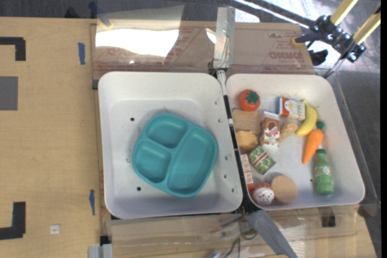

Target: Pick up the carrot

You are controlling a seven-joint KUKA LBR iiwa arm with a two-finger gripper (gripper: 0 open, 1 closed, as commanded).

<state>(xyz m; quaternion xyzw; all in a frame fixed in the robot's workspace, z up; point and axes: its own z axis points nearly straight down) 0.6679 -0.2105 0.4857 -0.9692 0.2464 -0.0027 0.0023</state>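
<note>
The carrot (312, 144) is orange with a green top and lies tilted in the right bin (347, 130), near its right side. A yellow banana (309, 121) touches it from above and a green bottle (322, 171) lies just below it.
The right bin also holds a tomato (248, 99), a small carton (291, 108), a bread piece (247, 140), a green packet (262, 160), a brown round item (283, 188) and a red-white ball (263, 194). A teal divided plate (175, 155) sits in the left bin (121, 93).
</note>
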